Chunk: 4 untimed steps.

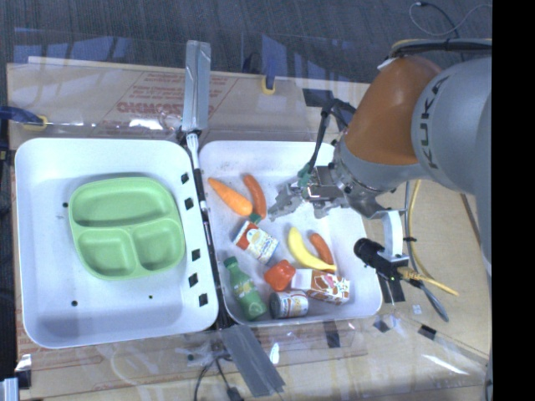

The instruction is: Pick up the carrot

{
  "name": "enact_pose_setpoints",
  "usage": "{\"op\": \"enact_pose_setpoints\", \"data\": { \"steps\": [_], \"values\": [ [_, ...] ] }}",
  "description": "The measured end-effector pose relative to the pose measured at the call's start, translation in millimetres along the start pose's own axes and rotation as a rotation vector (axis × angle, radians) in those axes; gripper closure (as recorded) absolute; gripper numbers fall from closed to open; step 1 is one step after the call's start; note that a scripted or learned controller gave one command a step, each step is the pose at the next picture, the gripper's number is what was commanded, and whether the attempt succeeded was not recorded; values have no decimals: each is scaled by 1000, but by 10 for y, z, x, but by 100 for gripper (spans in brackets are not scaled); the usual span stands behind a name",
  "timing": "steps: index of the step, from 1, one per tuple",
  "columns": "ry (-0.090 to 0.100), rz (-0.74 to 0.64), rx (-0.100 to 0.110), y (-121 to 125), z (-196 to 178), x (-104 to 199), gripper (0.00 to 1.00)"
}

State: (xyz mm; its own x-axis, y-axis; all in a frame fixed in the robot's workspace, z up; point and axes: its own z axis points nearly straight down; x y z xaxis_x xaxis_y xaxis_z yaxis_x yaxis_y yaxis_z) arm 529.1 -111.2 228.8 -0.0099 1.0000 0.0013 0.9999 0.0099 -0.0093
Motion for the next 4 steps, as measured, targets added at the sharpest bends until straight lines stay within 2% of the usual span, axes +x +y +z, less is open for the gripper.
{"op": "enact_pose_setpoints", "data": {
  "steps": [1, 2, 3, 4],
  "values": [
    [-2, -41, -1, 577, 318, 437, 0],
    [-2, -223, -4, 763, 1338, 174, 0],
    [-1, -228, 1, 763, 1267, 173, 100],
    [-2, -132, -3, 380, 392, 876, 100]
  ]
}}
